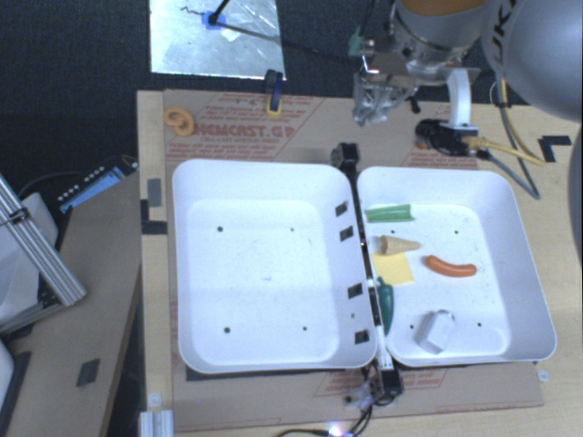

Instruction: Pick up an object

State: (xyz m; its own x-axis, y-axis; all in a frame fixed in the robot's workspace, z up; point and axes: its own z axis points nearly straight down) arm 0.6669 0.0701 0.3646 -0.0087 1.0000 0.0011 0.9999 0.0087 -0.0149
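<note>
My gripper point(372, 109) hangs high above the bench, over the back edge between the two bins, with nothing visible between its fingers. Below it, the right bin point(510, 244) holds several small items: a green pod point(389, 213) near the back left, a tan cone point(398, 245), a yellow square point(393, 269), an orange sausage point(452, 267), a dark green pepper point(385, 304) by the divider, and a grey-white block point(435, 330) near the front.
The left bin point(264, 262) sits beside the right one, joined by black clips point(353, 235). A yellow-blue clamp point(272, 94) and an orange ring point(179, 120) lie on the cardboard behind. A shiny sheet point(217, 25) lies at the back.
</note>
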